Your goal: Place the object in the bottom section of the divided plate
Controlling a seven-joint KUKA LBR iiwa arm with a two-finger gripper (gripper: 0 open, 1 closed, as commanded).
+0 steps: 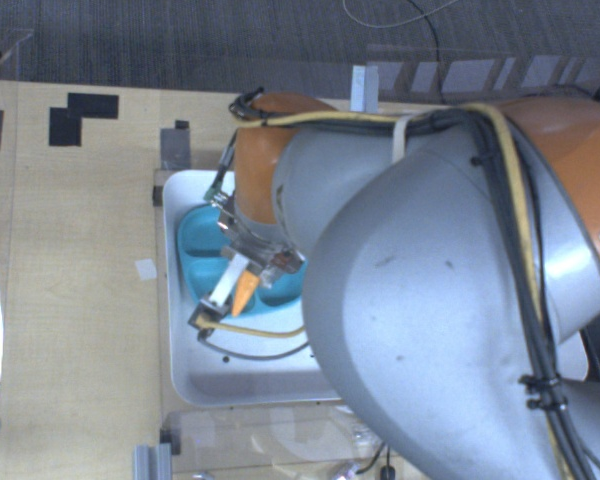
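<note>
Hand [259, 266] is hovering over the blue plate [195, 240] in the white bin [183, 363]; cannot tell whether it is clenched. Orange object [245, 291] is showing at the plate's lower edge, just beside the hand. Arm [430, 268] is covering the bin's right side.

**A:** Big grey arm casing [430, 298] at four o'clock: a smooth painted shell with a soft satin sheen and a few small marks.

**B:** The orange band [255, 173] at the plate's twelve o'clock is glossier and catches the light!

**A:** The blue divided plate [193, 243] looks like smooth plastic, with a faint shine along its rim.

**B:** Small orange object [244, 290] at its five o'clock is matt. Material hard to tell.

**A:** White bin [195, 373]: smooth, dull, plastic-looking.

**B:** The bench [70, 298] at nine o'clock is pale wood, fine-grained and matt. The black patches [80, 116] at ten o'clock are flat, like tape.

**A:** Floor [180, 18] at twelve o'clock: dark ribbed carpet, rough weave
</note>
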